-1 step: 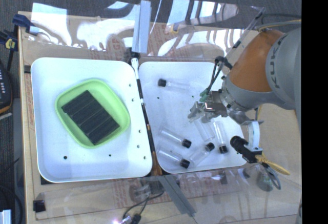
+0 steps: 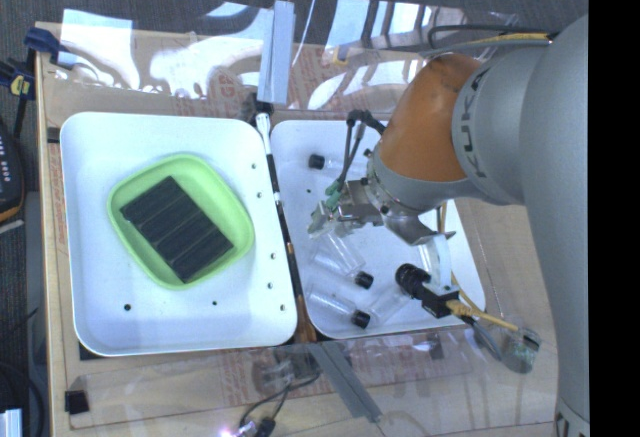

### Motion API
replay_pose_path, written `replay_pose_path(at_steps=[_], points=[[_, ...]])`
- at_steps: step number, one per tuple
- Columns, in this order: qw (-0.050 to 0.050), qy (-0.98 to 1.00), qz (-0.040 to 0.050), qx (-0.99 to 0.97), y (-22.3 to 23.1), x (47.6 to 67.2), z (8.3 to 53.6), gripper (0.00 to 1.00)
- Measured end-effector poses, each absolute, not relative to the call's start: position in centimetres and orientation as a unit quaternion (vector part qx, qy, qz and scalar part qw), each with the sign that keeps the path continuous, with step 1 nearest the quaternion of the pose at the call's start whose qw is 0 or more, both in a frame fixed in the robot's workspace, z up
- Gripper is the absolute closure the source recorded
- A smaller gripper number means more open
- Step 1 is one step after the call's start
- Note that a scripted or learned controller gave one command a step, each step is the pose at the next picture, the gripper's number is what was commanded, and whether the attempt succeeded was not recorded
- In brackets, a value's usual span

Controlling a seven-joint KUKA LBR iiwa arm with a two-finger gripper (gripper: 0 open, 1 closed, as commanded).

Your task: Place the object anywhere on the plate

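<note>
Sitting side by side are two white bins (image 2: 85, 225), the left one holding one green plate (image 2: 225, 195) with one dark object (image 2: 175, 228) on it, the right one under one gripper (image 2: 340, 210).

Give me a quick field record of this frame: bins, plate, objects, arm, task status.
left bin: holds green plate with a dark ribbed slab lying on it
right bin: clear vials with black caps, small black piece
arm: reaches in from the right, over the right bin
gripper: low among the vials; grip unclear
task status: no vial on the plate yet
</note>
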State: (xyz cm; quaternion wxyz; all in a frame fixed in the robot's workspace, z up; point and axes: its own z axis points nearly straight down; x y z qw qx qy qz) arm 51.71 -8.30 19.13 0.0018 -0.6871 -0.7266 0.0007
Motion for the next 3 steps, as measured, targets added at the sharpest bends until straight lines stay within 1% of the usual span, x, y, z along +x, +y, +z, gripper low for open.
replay_pose_path(at_steps=[1, 2, 3], points=[[0.001, -0.758, 0.0012, -0.652, -3.9, 52.4, 20.0, 1.0], [0.001, -0.758, 0.0012, -0.653, -3.9, 52.4, 20.0, 0.0], [0.002, -0.752, 0.0009, -0.659, -7.0, 54.2, 21.8, 0.0]])
